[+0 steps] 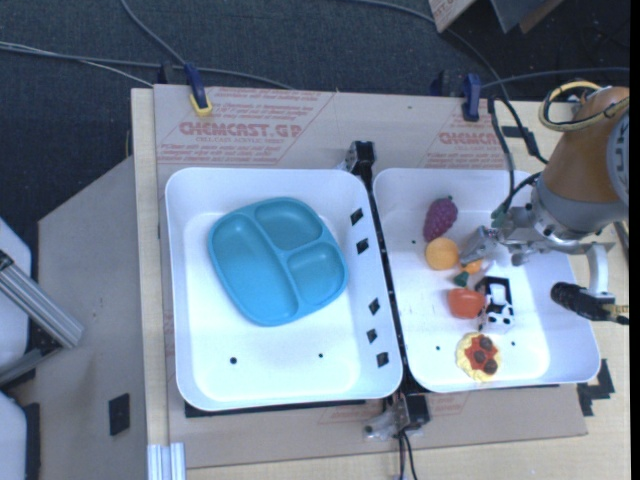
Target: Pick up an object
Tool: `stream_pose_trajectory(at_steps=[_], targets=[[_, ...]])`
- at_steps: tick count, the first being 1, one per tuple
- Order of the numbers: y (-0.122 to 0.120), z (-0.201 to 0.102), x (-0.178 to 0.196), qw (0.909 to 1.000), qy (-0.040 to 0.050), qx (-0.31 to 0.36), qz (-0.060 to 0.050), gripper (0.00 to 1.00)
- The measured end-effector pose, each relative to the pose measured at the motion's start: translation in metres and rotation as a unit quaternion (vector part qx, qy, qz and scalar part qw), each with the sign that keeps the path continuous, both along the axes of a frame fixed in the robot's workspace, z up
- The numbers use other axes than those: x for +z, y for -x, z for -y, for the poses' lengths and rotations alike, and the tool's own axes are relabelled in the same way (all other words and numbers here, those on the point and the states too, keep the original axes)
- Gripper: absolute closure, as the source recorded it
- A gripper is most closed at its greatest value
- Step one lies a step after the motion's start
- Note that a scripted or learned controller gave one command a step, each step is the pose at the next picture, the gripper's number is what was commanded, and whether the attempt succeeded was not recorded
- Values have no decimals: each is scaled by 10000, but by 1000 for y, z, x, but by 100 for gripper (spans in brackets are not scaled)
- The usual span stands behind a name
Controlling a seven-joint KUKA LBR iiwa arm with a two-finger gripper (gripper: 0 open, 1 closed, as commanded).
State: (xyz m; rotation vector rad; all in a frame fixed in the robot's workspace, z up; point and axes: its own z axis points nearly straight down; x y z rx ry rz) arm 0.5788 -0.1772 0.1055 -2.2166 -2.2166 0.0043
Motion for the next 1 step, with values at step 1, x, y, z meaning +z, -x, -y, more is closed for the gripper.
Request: stream_pose_trajectory(at_steps=[1], targets=[[-2,1,15,10000,10,0,41,100]])
